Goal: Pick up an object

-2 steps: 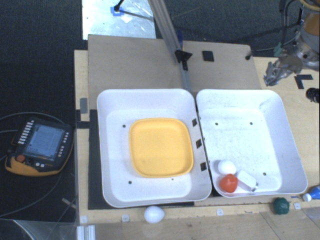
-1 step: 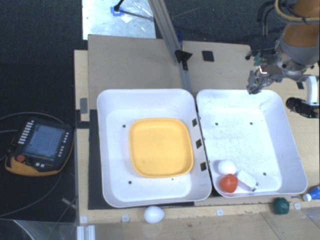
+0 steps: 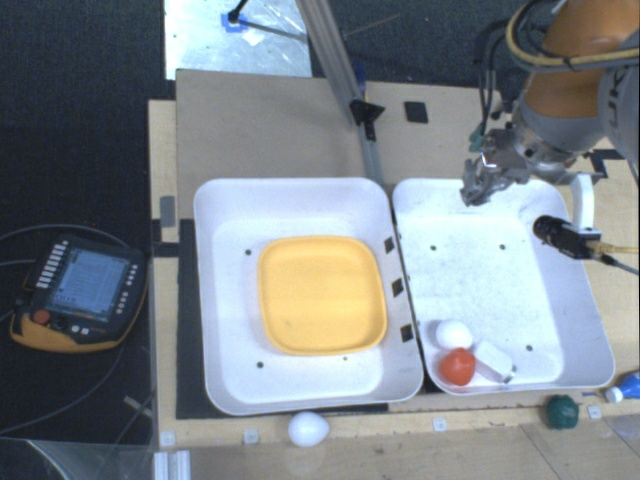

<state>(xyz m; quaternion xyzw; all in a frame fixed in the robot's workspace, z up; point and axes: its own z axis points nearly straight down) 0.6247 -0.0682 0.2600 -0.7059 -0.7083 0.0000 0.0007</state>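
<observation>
In the right bin (image 3: 500, 268), three small things lie at the near left corner: a white ball (image 3: 453, 334), a red ball (image 3: 458, 367) and a white block (image 3: 494, 361). The left bin (image 3: 225, 268) holds a square yellow plate (image 3: 322, 293). My gripper (image 3: 480, 190) hangs over the far part of the right bin, well away from the three things, and nothing shows between its fingers.
A white egg-shaped object (image 3: 308, 429) lies on the bench in front of the left bin. A dark green ball (image 3: 562, 411) sits off the right bin's near right corner. A teach pendant (image 3: 75, 290) rests to the left of the bench.
</observation>
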